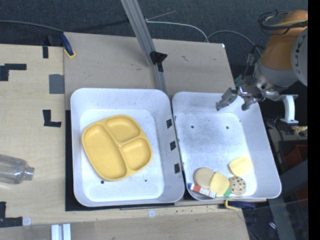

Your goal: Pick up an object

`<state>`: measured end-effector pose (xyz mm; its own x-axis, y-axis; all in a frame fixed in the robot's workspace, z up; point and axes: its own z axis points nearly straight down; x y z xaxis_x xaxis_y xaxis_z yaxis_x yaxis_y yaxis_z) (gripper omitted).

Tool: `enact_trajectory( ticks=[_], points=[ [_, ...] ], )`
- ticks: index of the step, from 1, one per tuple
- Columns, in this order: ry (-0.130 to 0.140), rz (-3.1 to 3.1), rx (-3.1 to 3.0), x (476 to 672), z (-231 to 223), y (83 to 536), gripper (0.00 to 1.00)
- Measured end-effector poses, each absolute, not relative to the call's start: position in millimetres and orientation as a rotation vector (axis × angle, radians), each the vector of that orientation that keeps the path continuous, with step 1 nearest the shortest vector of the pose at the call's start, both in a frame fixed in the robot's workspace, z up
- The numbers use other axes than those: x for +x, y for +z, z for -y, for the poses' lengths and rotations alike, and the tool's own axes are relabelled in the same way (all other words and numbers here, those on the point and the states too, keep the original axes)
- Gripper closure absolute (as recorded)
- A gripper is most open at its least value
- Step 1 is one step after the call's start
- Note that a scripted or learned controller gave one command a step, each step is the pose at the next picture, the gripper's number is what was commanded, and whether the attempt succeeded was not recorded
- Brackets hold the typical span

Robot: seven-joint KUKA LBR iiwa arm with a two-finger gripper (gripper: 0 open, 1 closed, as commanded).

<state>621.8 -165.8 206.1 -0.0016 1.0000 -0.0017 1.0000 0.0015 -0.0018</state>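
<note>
Gripper (234,100) sits over the far right corner of the right bin (210,134), near its far rim. Two dark fingers are spread apart, nothing between them, so it's released and carrying nothing. One finger (224,100) points out over the bin's far edge toward the middle, the other lies closer to the right rim. Behind it the grey wrist and orange band of the arm (280,54) come in from the right, off the bench's right edge.

Objects are bunched in the near right corner of the right bin, well apart from the gripper: a tan round piece (203,176), a yellow piece (219,183) touching it, a speckled cookie-like disc (238,186) just beside that, and another yellow piece (240,165) a little farther in. A small red and white item (202,189) lies along the near rim; too small to identify, possibly a tube.

Left bin (85,104) holds a yellow divided plate (116,146), three compartments, lying left of centre.

On the bench, a clear bottle (14,169) lies on its side at the left edge. A metal pole (141,31) crosses the far side.
</note>
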Motion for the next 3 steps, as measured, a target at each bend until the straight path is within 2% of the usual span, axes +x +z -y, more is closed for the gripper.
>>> enact_trajectory(
  ticks=[1,2,3],
  points=[
    [0.005,2.219,-2.224,598.8,205,85,0.00],
    [0.002,2.222,-2.218,600.2,202,98,1.00],
    [0.033,2.214,-2.206,678.2,175,96,1.00]
  ],
)
